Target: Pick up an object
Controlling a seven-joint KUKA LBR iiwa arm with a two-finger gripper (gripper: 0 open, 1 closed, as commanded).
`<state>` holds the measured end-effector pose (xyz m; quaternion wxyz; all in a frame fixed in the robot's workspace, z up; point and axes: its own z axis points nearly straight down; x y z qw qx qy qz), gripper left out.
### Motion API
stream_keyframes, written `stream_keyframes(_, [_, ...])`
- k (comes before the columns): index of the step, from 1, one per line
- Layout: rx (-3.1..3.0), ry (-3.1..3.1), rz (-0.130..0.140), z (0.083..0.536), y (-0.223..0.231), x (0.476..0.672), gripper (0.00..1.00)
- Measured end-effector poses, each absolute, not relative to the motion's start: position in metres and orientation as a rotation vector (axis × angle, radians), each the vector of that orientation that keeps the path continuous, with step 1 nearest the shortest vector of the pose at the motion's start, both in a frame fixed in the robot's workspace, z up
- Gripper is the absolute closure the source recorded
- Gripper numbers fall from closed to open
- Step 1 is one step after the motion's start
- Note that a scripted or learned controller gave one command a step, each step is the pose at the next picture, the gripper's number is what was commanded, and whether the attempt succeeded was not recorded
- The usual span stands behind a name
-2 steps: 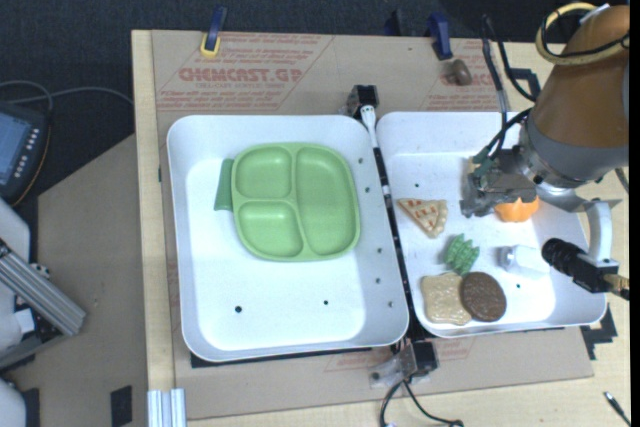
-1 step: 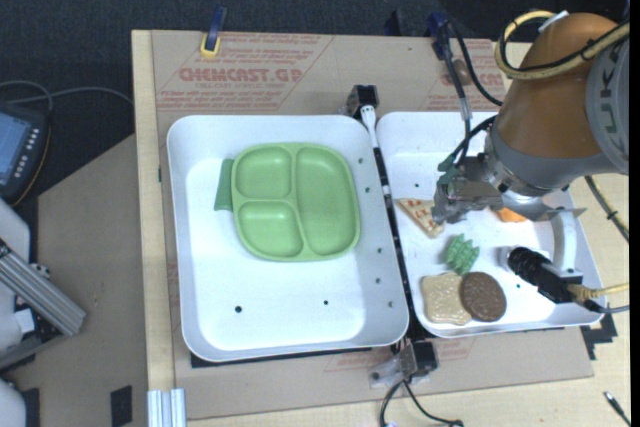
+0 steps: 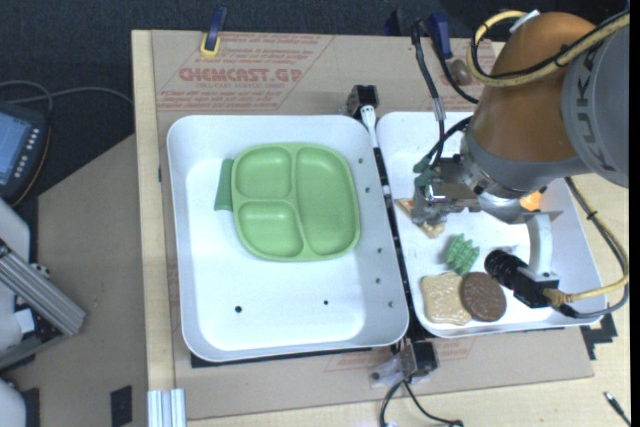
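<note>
Watching the gripper (image 3: 432,197) hang over a small tan piece (image 3: 431,226) by the left wall of the right-hand bin (image 3: 402,143), I judged it light and stiff, best pinched across its narrow sides, though I could not tell if the tool was spread or closed.

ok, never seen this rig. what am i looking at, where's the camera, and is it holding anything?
It is one picture, from a fixed camera above the bench, looking down at a slant. The big grey and orange shape on the right is a robot arm. Its end effector is low over the right shallow white bin.

In that bin lie a small green ridged plastic piece, a tan toast-shaped slab and, right beside it, a brown round disc. A small tan scrap sits just below the end effector.

The left shallow white bin holds a green three-compartment plastic plate.

This view doesn't show whether anything is gripped.
</note>
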<state>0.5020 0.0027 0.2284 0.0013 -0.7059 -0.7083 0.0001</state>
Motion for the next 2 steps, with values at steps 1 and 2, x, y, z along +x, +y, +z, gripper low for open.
stream_keyframes(1, [-2.220, -2.225, -0.002, 0.234, 0.012, 0.508, 1.00])
stream_keyframes(2, [-2.219, -2.219, 0.004, 0.220, 0.018, 0.507, 1.00])
